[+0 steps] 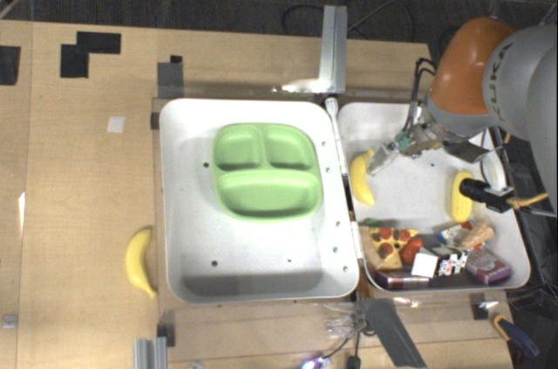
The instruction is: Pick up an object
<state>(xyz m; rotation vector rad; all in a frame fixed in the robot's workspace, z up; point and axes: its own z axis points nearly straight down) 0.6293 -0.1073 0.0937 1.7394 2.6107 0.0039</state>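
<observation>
Wooden desk [78, 184] with two white bins, green tray [264, 169] in the left one. Pincer [390, 151] hangs over the right bin [418, 193], touching a banana [359, 180]; can't tell its state.

A yellow banana [360, 179] is lying in the right bin [384, 119], close against the bin's left wall, its length running roughly up and down and curving slightly. A second yellow piece [461, 196] is resting upright-looking near the right wall. A pizza slice [390, 242] with red toppings is lying along the near side, and small mixed items [453, 258] are being crowded beside it toward the near-right corner.
</observation>
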